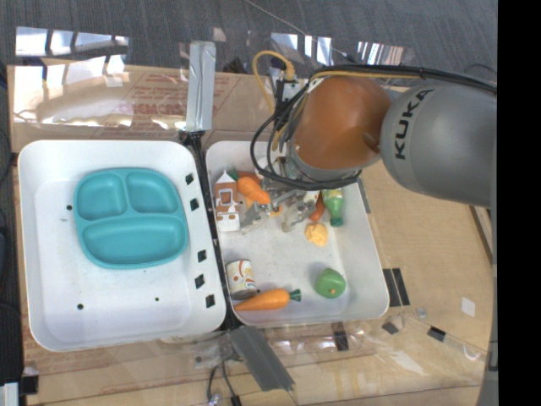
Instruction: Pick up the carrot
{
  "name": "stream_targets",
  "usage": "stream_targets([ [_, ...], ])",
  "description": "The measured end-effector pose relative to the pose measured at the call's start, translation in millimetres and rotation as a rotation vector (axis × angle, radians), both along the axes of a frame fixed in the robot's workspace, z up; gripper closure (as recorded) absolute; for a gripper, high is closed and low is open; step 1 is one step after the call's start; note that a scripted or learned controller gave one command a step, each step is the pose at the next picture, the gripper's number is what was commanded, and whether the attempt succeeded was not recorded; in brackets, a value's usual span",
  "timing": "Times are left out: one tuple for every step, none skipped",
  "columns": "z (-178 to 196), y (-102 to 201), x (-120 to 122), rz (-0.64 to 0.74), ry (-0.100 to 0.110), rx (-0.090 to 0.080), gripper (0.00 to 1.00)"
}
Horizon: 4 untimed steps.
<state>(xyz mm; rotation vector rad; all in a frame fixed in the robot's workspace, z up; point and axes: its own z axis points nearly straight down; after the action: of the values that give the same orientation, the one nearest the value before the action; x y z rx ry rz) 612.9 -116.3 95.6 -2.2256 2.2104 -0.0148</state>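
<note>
Carrot [265,299] at right bin's [372,252] front edge, gripper [275,208] under orange wrist, finger state unclear

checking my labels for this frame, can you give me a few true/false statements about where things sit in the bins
1. A carrot lies by the right bin's near edge. True.
2. The teal tray is in the right bin. False: it is in the left bin.
3. The gripper is over the left bin. False: it is over the right bin's far part.
4. A green fruit sits in the right bin. True.
5. The carrot lies on the tray. False: it lies on the bin floor.
</note>
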Motion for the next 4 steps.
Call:
stream_targets([
  [-4,18,-34,0.07,0.012,0.006,0.0],
  [-5,-37,-74,0.082,0.014,0.005,0.0],
  [-3,-51,-25,0.05,0.01,0.005,0.0],
  [6,-50,-25,0.052,0.01,0.007,1.0],
])
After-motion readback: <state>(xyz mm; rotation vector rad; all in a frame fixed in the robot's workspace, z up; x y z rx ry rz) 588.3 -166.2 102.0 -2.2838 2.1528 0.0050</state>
